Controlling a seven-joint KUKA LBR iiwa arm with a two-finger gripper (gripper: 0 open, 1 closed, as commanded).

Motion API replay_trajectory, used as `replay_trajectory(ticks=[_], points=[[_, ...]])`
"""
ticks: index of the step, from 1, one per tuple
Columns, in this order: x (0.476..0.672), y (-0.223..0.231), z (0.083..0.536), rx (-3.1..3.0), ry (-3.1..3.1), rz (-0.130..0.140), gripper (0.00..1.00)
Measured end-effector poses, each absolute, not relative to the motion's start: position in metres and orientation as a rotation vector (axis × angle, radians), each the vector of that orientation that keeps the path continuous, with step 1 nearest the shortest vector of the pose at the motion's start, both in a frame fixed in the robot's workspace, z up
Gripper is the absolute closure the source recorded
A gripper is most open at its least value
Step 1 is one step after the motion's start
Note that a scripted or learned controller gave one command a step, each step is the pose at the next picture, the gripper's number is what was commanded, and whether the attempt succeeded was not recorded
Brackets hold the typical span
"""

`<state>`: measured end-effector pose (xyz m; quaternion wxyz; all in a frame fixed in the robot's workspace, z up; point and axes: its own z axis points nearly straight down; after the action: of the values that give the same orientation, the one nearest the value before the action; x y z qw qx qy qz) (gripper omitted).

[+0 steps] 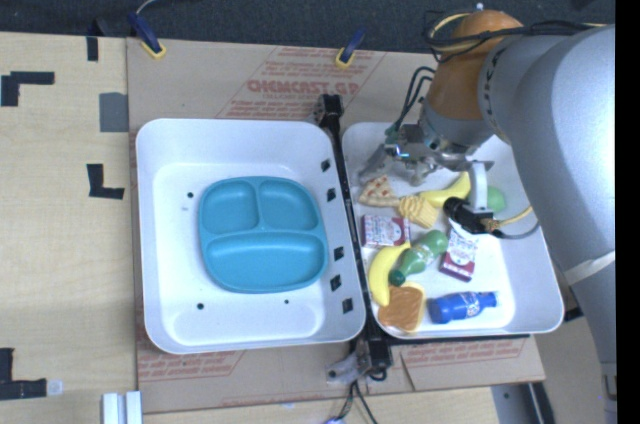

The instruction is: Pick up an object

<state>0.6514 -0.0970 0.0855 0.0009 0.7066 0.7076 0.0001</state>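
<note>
I am holding the gripper (412,155) at the right bin's (545,307) crowded far edge beside the pizza (376,190); finger state unclear.

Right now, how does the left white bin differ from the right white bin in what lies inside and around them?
The left bin holds one thing, a blue divided plate lying flat at its middle; the right bin holds many small toy foods, among them a banana and a blue bottle. The gripper hangs over the right bin's far end; the left bin has no arm above it. Both are shallow, white and stand side by side.
</note>
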Motion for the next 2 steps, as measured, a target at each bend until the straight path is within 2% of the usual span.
replay_trajectory(ticks=[2], points=[[0.6514,-0.097,0.0855,2.219,2.222,0.0,0.0]])
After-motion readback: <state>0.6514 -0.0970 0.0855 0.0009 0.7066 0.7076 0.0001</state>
